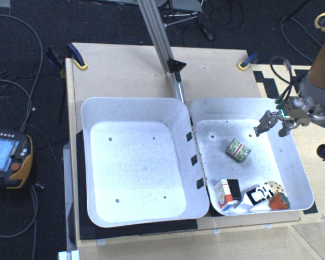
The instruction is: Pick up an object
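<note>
My gripper (pixel 273 126) hangs over the upper right part of the right bin (pixel 208 110), fingers spread open with nothing between them. A small green can-like object (pixel 238 150) lies on its side in the middle of that bin, down and left of the gripper. Along the bin's front edge sit a small orange and white carton (pixel 223 194) with a black block (pixel 233 189) against it, a black and white patterned item (pixel 264 192) and a red strawberry-like toy (pixel 280 201).
The left bin (pixel 97 112) lies beside the right one on the wooden bench. A slanted metal rail (pixel 157 28) runs from the top down to the divide between the bins. Yellow clamps (pixel 78 64) hold the bench's back corners. A handheld pendant (pixel 8 158) rests on the floor at left.
</note>
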Available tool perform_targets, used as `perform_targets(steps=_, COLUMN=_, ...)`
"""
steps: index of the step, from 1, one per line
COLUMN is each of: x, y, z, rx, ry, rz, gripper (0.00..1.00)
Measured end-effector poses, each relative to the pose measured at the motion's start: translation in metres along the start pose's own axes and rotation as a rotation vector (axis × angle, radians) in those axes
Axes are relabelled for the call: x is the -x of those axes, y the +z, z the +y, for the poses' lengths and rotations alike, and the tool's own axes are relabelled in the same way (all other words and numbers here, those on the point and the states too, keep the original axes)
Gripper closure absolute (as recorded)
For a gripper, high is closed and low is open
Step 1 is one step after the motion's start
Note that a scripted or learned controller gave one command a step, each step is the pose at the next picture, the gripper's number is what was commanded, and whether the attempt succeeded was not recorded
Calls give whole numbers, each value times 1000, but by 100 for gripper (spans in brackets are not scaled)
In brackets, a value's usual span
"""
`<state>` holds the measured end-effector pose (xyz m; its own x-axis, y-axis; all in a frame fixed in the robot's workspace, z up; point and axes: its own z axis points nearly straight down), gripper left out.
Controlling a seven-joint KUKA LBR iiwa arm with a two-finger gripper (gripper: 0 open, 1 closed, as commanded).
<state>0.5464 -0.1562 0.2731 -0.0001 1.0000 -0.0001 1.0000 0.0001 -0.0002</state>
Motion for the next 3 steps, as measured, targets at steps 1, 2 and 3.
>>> perform_targets(steps=1, x=0, y=0, z=0, rx=0, ry=0, rz=0, gripper=0)
perform_targets(steps=2, x=-4, y=62, z=-2, rx=-5, ry=0, rz=1, gripper=0)
perform_targets(steps=3, x=2, y=107, z=-4, rx=-4, ry=1, rz=1, gripper=0)
